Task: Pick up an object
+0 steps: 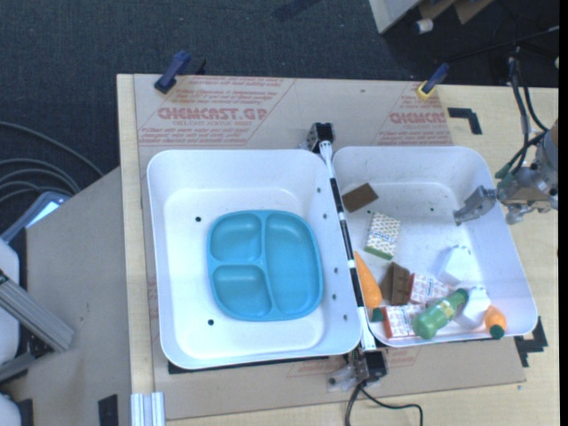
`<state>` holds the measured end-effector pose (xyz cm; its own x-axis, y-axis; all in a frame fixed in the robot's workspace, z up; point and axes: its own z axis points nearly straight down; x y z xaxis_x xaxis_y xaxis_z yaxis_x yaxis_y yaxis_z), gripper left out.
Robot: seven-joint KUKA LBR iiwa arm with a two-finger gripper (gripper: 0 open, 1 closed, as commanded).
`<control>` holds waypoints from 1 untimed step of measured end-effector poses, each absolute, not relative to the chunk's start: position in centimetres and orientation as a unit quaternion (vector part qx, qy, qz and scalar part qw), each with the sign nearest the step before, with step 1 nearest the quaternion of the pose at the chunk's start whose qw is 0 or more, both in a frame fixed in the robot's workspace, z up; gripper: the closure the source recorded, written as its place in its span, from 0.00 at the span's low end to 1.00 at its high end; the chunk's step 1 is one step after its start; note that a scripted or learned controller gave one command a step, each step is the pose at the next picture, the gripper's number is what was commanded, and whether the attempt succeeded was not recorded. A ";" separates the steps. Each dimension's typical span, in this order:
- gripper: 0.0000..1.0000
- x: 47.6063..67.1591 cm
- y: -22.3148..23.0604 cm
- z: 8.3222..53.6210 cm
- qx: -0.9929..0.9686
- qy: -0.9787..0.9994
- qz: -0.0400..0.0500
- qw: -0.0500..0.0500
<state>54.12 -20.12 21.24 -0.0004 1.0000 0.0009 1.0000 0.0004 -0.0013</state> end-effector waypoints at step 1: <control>0.00 51.7 -13.9 13.7 -0.707 -0.708 0.000 0.002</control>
<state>51.68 -13.92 13.69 -0.0012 1.0000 0.0017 1.0000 0.0012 -0.0029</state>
